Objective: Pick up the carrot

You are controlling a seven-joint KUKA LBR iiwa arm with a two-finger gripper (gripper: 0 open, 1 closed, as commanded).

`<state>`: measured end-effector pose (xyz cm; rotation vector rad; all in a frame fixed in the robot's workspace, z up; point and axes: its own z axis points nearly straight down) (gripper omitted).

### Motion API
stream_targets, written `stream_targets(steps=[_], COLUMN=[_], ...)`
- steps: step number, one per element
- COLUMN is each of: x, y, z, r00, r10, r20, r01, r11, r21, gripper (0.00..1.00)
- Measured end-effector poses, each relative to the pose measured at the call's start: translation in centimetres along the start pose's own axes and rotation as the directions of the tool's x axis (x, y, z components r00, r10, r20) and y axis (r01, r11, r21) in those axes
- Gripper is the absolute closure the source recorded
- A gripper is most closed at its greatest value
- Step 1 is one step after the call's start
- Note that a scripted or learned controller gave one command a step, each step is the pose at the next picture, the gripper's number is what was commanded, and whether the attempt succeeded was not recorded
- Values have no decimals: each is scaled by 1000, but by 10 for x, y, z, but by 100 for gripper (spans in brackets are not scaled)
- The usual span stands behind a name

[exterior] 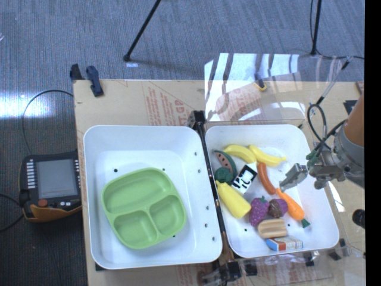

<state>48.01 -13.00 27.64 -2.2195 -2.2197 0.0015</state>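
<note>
1 tool just above the carrot, grip state unclear, arm cut off at right

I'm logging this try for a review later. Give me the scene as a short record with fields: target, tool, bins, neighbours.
target: carrot, orange, lying at a slant in the right bin, near its right wall
tool: tool hovers above the carrot's upper end; nothing between its fingers
left bin: left bin holds a green divided plate
neighbours: grapes and a hot dog to the carrot's left; bananas further up the bin
task state: carrot not yet lifted
</note>
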Motion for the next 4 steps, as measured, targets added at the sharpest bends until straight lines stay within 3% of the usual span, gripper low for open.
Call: stream_targets(steps=[1,2,3,4], x=[-57,-70,-71,7], y=[-7,15,13,55], z=[112,174,167,98], r00=[986,942,939,825], r10=[164,335,344,565], r20=[-3,-2,-5,-4], r01=[-164,-335,-344,-565], r11=[986,942,939,825], r21=[13,1,8,2], gripper=[0,0,100,100])
